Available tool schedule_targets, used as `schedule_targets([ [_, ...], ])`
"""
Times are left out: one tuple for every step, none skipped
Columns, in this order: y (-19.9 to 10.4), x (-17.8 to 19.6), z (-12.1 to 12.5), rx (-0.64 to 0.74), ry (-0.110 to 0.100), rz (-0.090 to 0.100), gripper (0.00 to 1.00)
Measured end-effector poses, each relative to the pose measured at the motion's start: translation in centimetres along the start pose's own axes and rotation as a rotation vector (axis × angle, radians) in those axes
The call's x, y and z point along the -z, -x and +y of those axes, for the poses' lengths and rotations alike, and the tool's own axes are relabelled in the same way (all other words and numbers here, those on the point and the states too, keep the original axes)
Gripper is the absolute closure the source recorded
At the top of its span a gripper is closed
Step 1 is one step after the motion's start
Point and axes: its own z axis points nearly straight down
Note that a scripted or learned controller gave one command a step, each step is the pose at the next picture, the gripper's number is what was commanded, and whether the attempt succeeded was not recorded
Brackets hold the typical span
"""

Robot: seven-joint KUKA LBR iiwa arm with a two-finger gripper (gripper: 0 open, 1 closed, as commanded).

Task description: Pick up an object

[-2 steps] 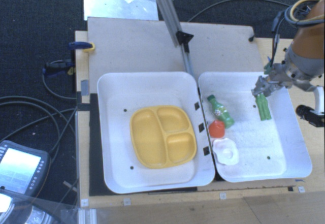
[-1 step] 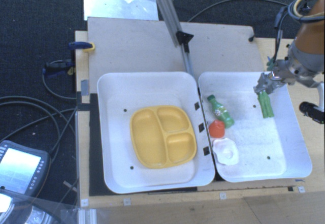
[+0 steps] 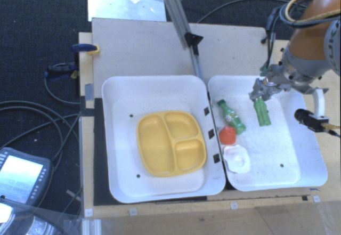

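Camera view: the pincer is closed on the top end of a green stick-shaped object, which hangs over the right bin near its far edge. Risk: the hold is at one end only, so the object may pivot or slip out. A green bottle, red cap and white cup lie along the bin's left wall, apart from the pincer. A yellow tray occupies the left bin.

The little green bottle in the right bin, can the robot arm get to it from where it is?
Probably yes. The green bottle lies in the open, the red tomato beside it but nothing over it. The gripper hangs close by, over a green stick-shaped thing in the same bin.
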Motion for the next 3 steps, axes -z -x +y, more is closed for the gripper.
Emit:
schedule_targets([
  [-4.9, 1.3, -1.0, 0.001, 0.001, 0.001, 1.0],
  [-9.5, 0.7, -2.3, 0.0, -0.001, 0.001, 1.0],
  [-14.1, 0.9, -2.4, 0.001, 0.001, 0.001, 1.0],
])
